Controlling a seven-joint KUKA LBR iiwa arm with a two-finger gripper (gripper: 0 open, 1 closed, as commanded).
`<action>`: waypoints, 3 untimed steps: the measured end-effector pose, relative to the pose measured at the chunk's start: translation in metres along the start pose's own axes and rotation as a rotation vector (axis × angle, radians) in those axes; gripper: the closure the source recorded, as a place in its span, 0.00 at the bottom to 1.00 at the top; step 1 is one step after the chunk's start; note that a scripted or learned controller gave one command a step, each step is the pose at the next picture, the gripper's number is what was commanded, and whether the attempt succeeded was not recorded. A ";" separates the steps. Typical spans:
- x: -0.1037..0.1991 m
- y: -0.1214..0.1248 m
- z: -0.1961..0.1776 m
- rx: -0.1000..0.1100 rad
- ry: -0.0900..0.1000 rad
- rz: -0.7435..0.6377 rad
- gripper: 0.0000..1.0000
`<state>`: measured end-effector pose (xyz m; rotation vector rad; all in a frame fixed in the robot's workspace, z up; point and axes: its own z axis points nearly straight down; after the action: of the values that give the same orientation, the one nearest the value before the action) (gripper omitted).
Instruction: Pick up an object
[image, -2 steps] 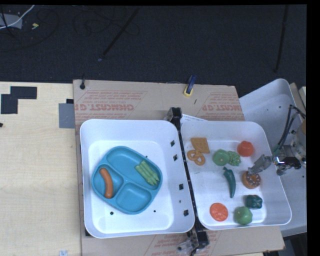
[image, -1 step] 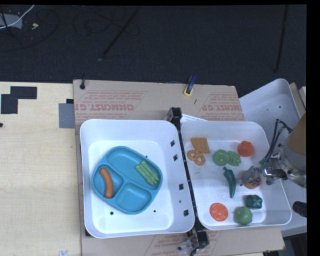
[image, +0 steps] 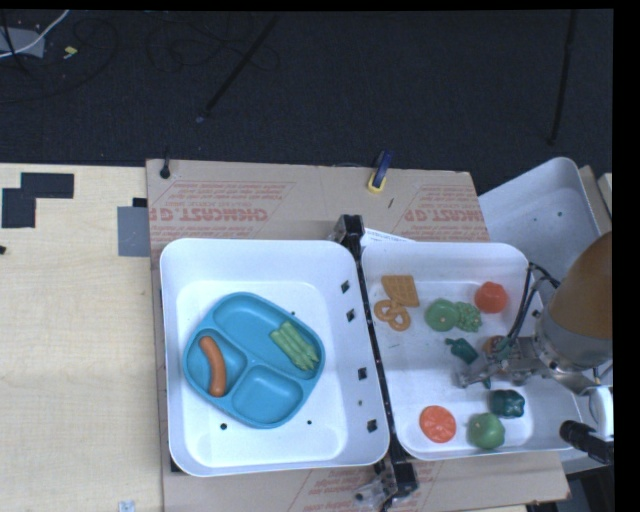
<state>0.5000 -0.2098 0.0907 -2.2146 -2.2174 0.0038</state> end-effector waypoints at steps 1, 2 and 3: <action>0.001 0.000 0.004 -0.004 -0.002 0.005 0.00; -0.001 0.000 -0.007 -0.005 -0.001 0.009 1.00; 0.004 -0.007 -0.054 -0.008 -0.004 0.004 1.00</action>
<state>0.4929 -0.2063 0.1446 -2.2254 -2.2185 -0.0012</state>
